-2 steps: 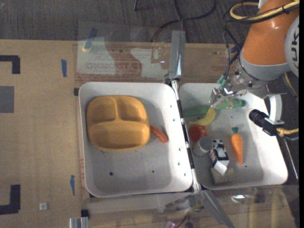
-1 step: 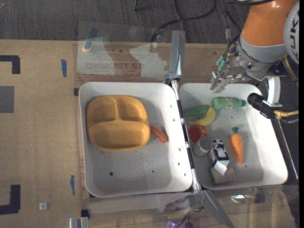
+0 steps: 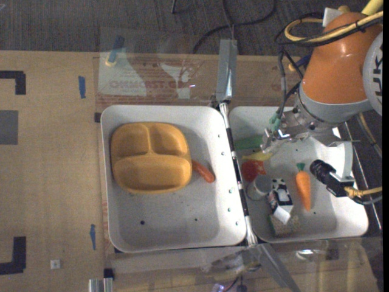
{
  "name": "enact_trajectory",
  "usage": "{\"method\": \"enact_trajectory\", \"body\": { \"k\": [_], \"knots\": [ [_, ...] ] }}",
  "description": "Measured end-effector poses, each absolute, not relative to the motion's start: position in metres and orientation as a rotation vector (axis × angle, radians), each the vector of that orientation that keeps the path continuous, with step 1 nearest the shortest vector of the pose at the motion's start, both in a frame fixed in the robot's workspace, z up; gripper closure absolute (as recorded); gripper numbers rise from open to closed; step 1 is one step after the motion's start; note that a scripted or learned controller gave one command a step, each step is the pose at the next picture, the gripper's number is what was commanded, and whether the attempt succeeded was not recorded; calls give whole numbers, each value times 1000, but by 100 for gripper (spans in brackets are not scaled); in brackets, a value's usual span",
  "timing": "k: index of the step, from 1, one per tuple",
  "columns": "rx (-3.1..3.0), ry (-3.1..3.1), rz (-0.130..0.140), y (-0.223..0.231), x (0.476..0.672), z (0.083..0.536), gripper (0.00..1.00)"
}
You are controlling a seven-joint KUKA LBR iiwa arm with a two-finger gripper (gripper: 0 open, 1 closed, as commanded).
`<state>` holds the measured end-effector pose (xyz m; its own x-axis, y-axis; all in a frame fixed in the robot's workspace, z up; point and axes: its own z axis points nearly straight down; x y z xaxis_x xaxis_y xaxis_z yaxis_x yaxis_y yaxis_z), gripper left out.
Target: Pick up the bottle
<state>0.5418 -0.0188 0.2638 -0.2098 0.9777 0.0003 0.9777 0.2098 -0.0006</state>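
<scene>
What may be the bottle [image 3: 252, 168], red and yellow, is seen by the right bin's [image 3: 352, 224] left wall, part-hidden; the gripper [image 3: 275, 134] is lowered just above it, its state not discernible; two carrots are counted, one tray [image 3: 149, 157]

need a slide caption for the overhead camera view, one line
KUKA arm reaching over right bin holding a carrot and clutter; left bin holds a yellow divided tray.

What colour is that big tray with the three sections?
The divided tray is yellow-orange, seen in the camera view, in the left bin.
</scene>
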Motion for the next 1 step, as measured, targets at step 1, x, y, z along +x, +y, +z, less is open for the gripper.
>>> {"method": "enact_trajectory", "body": {
  "k": [1],
  "knots": [
    [-1867,-2531,-2,-8,550,285,100]
  ]
}}
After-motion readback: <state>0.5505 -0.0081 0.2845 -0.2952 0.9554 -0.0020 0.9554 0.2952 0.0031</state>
